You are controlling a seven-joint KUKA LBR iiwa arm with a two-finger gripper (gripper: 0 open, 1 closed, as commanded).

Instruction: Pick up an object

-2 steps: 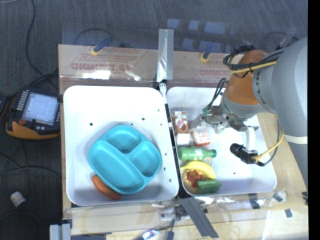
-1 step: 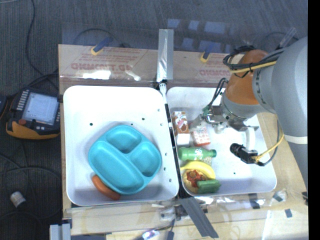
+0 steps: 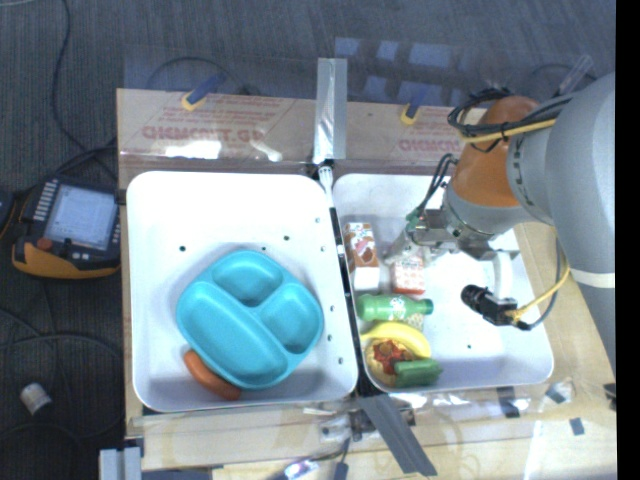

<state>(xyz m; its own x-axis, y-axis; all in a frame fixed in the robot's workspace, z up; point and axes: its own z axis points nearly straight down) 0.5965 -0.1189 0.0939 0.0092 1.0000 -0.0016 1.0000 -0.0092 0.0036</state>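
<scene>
The right bin [image 3: 500,368] holds several small items along its left side. A red and white carton [image 3: 360,243] lies near the divider, with a small white and red box [image 3: 408,275] beside it. Below them lie a green bottle [image 3: 392,308] on its side, a yellow and red toy food piece [image 3: 395,346] and a dark green piece [image 3: 416,371]. My gripper [image 3: 420,230] hangs over the right bin, just above the small box and to the right of the carton. The orange band and grey wrist hide how it stands.
In the left bin [image 3: 160,218] a blue divided plate [image 3: 250,316] lies tilted over an orange object [image 3: 208,373]. A black cable fitting [image 3: 485,301] hangs off the arm over the right bin. A teach pendant [image 3: 70,226] lies on the floor at the left.
</scene>
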